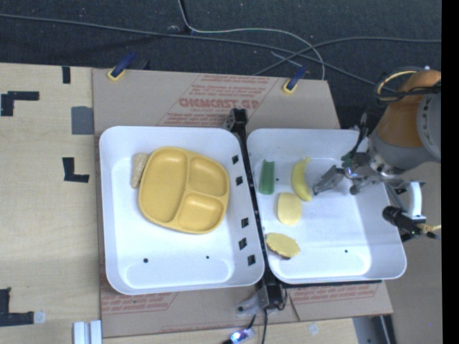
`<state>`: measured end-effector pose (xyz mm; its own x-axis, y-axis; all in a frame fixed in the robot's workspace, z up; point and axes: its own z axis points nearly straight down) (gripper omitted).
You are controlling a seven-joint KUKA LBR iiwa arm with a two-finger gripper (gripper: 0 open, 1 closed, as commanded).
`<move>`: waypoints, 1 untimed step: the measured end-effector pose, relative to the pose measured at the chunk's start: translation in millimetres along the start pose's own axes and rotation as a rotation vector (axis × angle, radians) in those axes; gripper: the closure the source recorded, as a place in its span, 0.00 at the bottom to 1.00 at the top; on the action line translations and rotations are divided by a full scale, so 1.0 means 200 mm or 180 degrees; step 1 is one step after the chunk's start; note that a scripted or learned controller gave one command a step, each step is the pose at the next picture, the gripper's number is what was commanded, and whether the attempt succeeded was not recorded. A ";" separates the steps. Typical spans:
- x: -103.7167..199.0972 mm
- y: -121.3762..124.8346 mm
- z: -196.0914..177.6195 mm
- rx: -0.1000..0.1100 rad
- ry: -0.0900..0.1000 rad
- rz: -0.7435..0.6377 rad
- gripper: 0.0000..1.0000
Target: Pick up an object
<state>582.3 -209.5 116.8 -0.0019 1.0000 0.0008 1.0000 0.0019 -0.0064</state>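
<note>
The right bin [358, 260] holds a green stick-shaped piece [267, 176], a curved yellow banana-like piece [300, 180], a pale yellow rounded piece [289, 208] and a yellow-orange lump [282, 245] near the front left corner. My gripper [331, 180] hangs low over the right bin, just right of the banana-like piece and pointing toward it. Nothing shows as held in it. The grey arm with its orange band [403, 120] comes in from the right.
The left bin [179, 274] carries a yellow divided plate [183, 189] with a tan block [138, 169] tucked at its left edge. A black divider [247, 192] runs between the bins. Cables cross the dark floor behind the bench.
</note>
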 end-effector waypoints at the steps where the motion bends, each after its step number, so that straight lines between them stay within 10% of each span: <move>1: 0.00 0.00 0.16 -0.0022 -0.0012 -0.0001 0.00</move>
<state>582.8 -209.3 84.4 -0.0021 1.0000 -0.0031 1.0000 0.0021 0.0006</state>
